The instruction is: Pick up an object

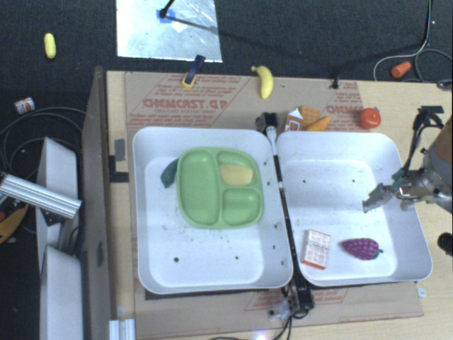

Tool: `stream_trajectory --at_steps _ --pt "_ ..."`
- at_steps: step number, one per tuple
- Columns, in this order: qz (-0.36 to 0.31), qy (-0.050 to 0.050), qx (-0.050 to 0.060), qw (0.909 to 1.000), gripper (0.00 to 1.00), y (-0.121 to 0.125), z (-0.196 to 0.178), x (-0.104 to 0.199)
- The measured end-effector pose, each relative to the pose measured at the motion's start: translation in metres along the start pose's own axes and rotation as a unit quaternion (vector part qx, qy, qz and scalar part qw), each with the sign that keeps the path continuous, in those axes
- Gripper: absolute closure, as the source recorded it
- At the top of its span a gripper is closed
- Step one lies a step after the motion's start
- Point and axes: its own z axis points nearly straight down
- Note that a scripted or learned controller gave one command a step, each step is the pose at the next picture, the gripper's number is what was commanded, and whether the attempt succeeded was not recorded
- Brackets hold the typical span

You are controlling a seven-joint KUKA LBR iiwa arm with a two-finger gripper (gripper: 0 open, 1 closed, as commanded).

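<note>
In the right bin [333,154] lie a purple bunch of grapes [361,248] near the front right and a small red-and-white box [316,249] at the front left. My gripper [375,199] hangs over the bin's right side, above and slightly right of the grapes, with nothing visibly held. The left bin [163,261] holds a green divided plate [216,188] with a yellow item [236,173] in its upper right compartment. A dark green object [169,172] lies beside the plate's left edge.
Behind the bins on the cardboard lie a banana [264,81], an orange carrot-like item [315,122] and a red tomato [369,118]. The arm's wrist [432,179] stands over the right bin's right wall.
</note>
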Motion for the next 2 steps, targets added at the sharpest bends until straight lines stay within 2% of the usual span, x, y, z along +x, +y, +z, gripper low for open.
stream_trajectory --at_steps 1,2 --pt "-0.002 0.001 0.001 1.0000 0.00 -0.011 0.039 0.036" --pt "0.002 0.000 0.000 1.0000 0.00 -0.011 0.135 -0.007"
